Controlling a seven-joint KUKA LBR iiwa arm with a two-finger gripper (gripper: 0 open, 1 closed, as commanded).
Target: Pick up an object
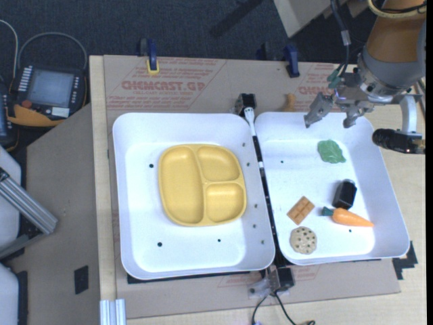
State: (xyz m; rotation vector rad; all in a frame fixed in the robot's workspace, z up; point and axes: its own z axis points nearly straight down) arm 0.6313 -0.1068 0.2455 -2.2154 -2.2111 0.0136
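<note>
Gripper [331,119]: fingers spread apart, nothing between them, above the far edge of the right bin [284,175].
Green object [331,152]: lies near the right bin's far edge, just below the gripper (apart from it).
Black block [344,194]: mid-bin, toward the right edge.
Carrot [350,217]: just beside the black block, on its near side.
Cracker [300,210]: left of the carrot.
Cookie [303,240]: near edge of the right bin.
Yellow divided plate [201,183]: centre of the left bin [135,181].
</note>
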